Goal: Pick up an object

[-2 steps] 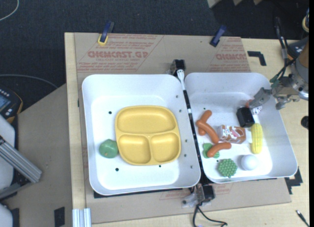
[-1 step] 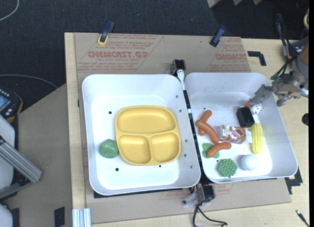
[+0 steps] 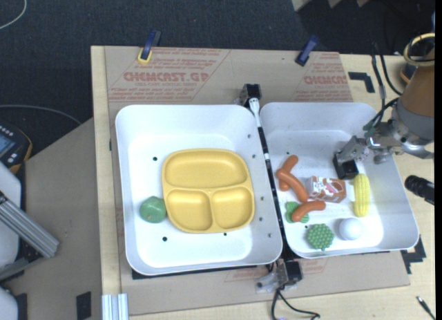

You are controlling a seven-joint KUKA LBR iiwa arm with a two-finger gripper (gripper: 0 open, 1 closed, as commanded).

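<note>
White plastic makes up both shallow bins, and the right bin (image 3: 394, 173) serves as the landmark, since every candidate for the pick lies in it. Its toys sit loose and well spread, presumably so that one can be taken without dragging its neighbours: an orange sausage (image 3: 291, 177) near its left wall, a red sausage with a green end (image 3: 304, 209) below that, a small printed packet (image 3: 327, 188) at the middle, a yellow corn cob (image 3: 360, 194) just right of the packet, and a green bumpy ball (image 3: 319, 236) and a white ball (image 3: 351, 228) along its near edge. The gripper (image 3: 345, 163) hangs low over the bin's upper right part, just above the corn cob, which I judge the likeliest target; whether it is spread or pressed together I cannot tell. Beside this bin, the left bin (image 3: 131, 139) holds a yellow divided tray (image 3: 207, 189) and a green ball (image 3: 153, 209).
</note>
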